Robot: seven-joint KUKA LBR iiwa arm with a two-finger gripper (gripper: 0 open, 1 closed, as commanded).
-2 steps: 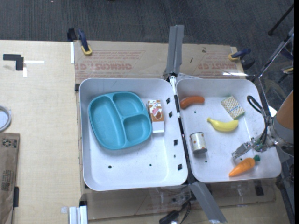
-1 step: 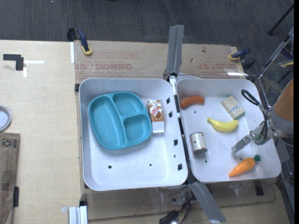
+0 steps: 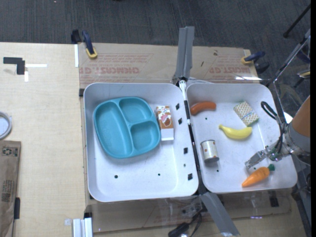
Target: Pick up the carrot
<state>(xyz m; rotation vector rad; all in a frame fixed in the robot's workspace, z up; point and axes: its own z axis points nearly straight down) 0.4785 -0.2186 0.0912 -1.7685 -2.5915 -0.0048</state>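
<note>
Cardboard-topped bench, 2 white bins: the carrot (image 3: 256, 177) lies untouched in the right bin's (image 3: 232, 184) near right corner. Just above it, the gripper (image 3: 258, 158) hovers; its closure is unclear. Grasp not made.

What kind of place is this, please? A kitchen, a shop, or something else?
Most likely a robotics lab test bench, not a kitchen. Two shallow white plastic bins sit on cardboard fixed with clamps, and they hold toy food, such as a small orange plastic carrot and a yellow plastic banana.
</note>
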